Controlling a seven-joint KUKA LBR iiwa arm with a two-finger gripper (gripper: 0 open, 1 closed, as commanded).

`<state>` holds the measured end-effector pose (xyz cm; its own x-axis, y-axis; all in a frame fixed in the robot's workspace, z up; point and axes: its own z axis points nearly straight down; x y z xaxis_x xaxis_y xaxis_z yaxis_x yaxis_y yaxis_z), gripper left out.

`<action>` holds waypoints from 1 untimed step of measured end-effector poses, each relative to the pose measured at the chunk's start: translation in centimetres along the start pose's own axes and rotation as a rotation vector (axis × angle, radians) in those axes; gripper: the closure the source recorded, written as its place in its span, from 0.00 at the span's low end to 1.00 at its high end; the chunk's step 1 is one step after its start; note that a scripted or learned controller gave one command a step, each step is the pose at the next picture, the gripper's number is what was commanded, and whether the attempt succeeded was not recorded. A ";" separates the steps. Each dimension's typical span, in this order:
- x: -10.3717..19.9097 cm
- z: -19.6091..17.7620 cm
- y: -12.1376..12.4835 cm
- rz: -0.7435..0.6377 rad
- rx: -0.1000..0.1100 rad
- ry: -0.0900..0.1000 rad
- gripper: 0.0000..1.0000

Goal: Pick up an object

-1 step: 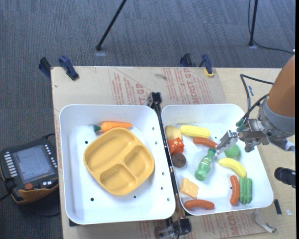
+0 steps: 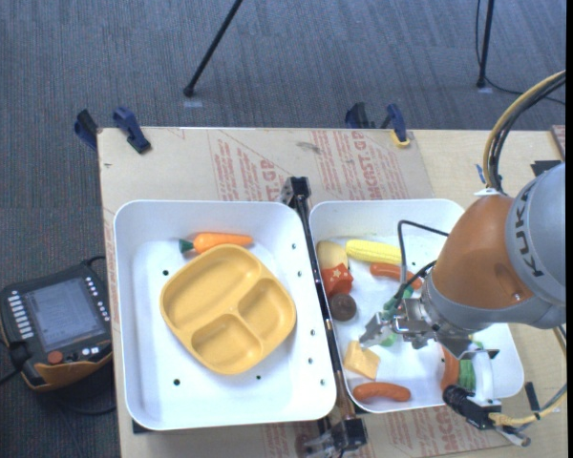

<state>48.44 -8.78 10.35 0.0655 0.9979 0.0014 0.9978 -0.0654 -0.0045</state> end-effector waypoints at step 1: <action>0.6 1.6 8.4 -0.146 -0.002 0.000 0.00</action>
<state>56.86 -8.75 8.75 -0.0806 0.9967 0.0016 0.9967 0.0806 -0.0021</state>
